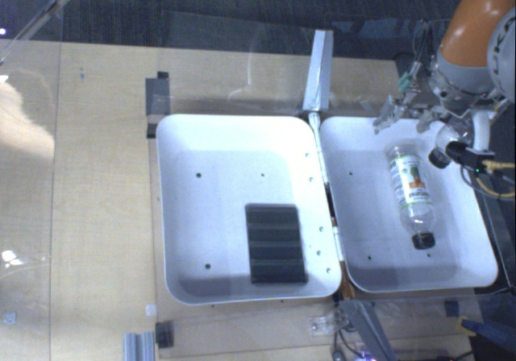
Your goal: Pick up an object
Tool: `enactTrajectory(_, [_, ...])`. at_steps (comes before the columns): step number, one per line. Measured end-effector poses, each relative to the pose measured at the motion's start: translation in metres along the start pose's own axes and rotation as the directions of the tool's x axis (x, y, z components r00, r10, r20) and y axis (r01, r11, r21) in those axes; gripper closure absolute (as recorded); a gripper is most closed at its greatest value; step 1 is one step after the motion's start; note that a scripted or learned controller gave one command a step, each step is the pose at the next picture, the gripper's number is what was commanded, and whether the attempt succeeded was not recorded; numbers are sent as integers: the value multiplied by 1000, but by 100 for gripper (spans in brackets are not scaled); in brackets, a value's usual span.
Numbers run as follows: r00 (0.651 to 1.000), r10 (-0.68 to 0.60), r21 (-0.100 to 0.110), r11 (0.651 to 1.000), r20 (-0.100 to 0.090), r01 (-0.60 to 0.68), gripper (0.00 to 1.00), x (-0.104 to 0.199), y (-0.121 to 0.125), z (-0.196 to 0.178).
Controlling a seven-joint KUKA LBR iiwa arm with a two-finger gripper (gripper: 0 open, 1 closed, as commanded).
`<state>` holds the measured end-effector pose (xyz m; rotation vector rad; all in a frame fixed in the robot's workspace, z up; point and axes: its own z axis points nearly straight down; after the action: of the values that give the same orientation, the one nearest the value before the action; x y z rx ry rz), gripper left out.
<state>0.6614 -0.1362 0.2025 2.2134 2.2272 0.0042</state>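
Observation:
A clear plastic bottle (409, 194) with a green and orange label lies in the right bin (363, 214), its black cap pointing toward the near edge. A black ribbed rectangular block (275, 243) lies flat in the left bin (201, 190), near its front right. My gripper (401, 112) hangs over the far edge of the right bin, just beyond the bottle's base end and apart from it. Nothing shows in its grasp. The orange band and grey wrist (476, 37) rise behind it at the upper right.
A grey metal post (318, 73) stands at the back, between the two bins. Cables and a black fitting (468, 154) hang off the wrist over the right bin's right rim. Bare wooden bench (81, 190) stretches to the left of the bins.

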Motion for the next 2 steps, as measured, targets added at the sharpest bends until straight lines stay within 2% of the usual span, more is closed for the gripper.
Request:
enactTrajectory(1, [998, -66, -4, 998, 3, 66, 0, -45, 9, -6])
enactTrajectory(2, [995, -96, -7, 995, 3, 96, 0, -50, -7, 114])
